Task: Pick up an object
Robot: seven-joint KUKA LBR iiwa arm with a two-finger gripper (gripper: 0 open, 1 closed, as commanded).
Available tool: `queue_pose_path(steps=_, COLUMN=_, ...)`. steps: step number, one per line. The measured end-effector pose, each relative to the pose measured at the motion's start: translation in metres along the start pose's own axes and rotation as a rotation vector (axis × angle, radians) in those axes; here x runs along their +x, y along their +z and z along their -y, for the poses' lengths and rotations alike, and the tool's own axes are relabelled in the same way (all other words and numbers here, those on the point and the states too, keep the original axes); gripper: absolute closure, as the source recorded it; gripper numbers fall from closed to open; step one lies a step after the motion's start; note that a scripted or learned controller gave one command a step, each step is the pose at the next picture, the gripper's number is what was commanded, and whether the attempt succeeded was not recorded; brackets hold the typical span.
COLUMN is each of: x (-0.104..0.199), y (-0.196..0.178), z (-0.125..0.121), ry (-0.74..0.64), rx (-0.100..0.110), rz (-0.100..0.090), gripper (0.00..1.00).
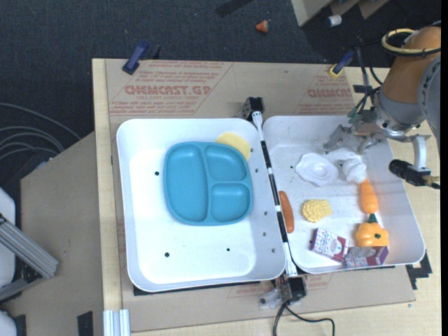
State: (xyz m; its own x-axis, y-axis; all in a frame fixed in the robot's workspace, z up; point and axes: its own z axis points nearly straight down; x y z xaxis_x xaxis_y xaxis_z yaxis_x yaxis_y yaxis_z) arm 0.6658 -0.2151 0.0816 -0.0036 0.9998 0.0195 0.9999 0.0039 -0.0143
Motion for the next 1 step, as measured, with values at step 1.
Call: queue_pose_path(steps=1, x=-0.0002, y=-0.0010, z=-0.0003, ry=-0.001, rx=0.000, rz=0.001, gripper=0.00)
